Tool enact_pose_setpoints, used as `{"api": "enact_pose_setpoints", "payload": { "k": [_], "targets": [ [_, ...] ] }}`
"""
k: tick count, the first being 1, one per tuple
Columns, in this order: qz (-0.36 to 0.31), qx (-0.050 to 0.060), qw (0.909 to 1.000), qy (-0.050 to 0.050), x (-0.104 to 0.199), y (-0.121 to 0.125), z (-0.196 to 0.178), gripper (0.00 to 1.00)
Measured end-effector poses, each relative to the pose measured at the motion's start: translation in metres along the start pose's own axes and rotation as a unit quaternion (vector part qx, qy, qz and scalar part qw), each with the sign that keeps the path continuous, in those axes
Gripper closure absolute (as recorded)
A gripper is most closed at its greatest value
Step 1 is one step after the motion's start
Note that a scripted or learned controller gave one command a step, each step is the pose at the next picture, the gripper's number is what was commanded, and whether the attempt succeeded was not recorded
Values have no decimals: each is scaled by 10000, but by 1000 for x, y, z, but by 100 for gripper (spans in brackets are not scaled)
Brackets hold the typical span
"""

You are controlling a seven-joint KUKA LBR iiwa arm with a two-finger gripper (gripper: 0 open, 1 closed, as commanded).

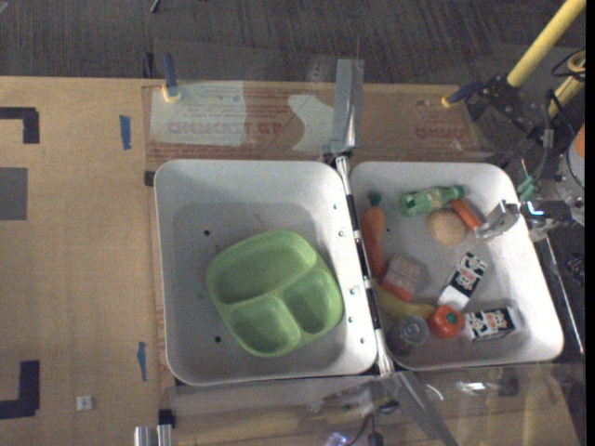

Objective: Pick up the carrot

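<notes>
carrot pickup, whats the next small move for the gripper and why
Probably move the gripper left across the right bin until it is above the carrot. The gripper sits near the bin's right wall, while the carrot lies along the left wall, stem end up in view, with the bottle and the round tan item between them.

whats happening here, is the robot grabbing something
A robot arm reaches in from the right, its gripper over the right edge of the right bin. It is after the carrot, which lies untouched along that bin's left wall, well apart from the gripper. Other toy food is scattered in the same bin, including a green bottle and a tomato. The left bin holds a green divided plate. Nothing has been picked up yet.
</notes>
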State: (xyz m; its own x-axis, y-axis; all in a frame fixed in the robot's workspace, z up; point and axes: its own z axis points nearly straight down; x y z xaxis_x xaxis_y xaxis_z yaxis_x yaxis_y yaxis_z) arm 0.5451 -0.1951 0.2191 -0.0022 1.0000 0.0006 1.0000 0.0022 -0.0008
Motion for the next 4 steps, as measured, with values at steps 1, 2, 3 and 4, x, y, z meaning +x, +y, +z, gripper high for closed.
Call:
{"api": "enact_pose_setpoints", "payload": {
  "k": [1, 2, 3, 4],
  "targets": [
    [814, -27, 9967, -8, 49, 37, 133, 0],
    [814, -49, 9967, -7, 49, 38, 121, 100],
    [715, 4, 9974, 0, -25, -66, 62, 100],
    [1588, -135, 9872, -35, -11, -56, 99, 100]
  ]
}}
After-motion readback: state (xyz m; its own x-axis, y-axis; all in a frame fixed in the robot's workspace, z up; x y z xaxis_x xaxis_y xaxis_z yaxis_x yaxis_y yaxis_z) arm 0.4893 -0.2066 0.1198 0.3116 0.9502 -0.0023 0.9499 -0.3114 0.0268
